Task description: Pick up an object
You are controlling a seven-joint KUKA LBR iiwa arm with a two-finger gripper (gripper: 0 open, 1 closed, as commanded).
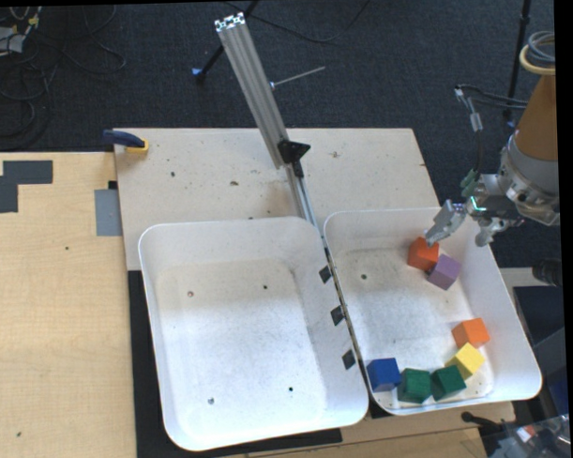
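Observation:
My gripper (463,228) hangs over the far right part of the right bin (516,356), open, with nothing between its fingers. Its left finger (444,223) ends just above and to the right of a red-orange cube (422,254). A purple cube (445,270) touches that cube on its lower right. Along the bin's near right corner lie an orange cube (471,332), a yellow cube (469,359), two green cubes (449,381) (416,385) and a blue cube (383,373).
The left bin (166,274) sits beside the right one, with a metal divider strip (334,306) between them. A slanted aluminium post (258,93) rises behind the bins. The arm's body (537,158) stands at the right edge.

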